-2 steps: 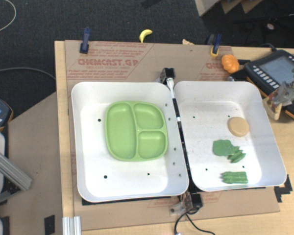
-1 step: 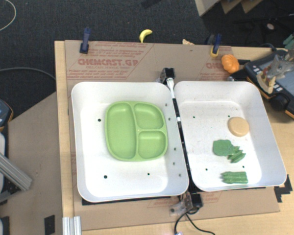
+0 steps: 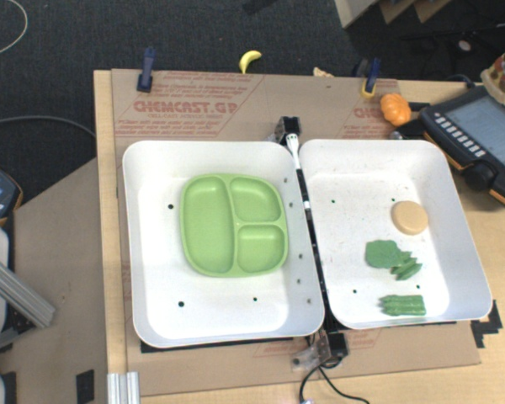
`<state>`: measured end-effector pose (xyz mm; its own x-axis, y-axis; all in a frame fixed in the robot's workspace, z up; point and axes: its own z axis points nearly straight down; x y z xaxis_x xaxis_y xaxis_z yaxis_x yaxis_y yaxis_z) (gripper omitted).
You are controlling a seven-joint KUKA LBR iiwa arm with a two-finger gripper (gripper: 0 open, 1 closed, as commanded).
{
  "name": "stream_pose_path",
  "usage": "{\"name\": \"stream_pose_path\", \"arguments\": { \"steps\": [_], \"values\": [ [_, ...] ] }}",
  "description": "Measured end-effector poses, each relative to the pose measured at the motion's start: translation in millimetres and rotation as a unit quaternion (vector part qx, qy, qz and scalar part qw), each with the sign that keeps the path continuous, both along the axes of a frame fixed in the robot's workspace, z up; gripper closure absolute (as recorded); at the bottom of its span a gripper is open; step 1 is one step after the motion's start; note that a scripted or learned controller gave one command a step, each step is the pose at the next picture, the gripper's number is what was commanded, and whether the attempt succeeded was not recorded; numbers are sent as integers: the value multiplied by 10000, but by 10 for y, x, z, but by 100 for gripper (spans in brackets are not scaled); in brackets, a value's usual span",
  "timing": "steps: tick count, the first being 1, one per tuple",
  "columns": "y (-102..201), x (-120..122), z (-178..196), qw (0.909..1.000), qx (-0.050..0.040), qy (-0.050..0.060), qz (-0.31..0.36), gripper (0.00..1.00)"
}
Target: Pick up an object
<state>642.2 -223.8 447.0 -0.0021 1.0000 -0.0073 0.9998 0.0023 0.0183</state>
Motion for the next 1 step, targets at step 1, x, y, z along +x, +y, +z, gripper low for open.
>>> {"name": "stream_pose_path", "arguments": {
  "steps": [1],
  "values": [
    [-2,-412,-942,9999,49,140,-22,100]
  ]
}}
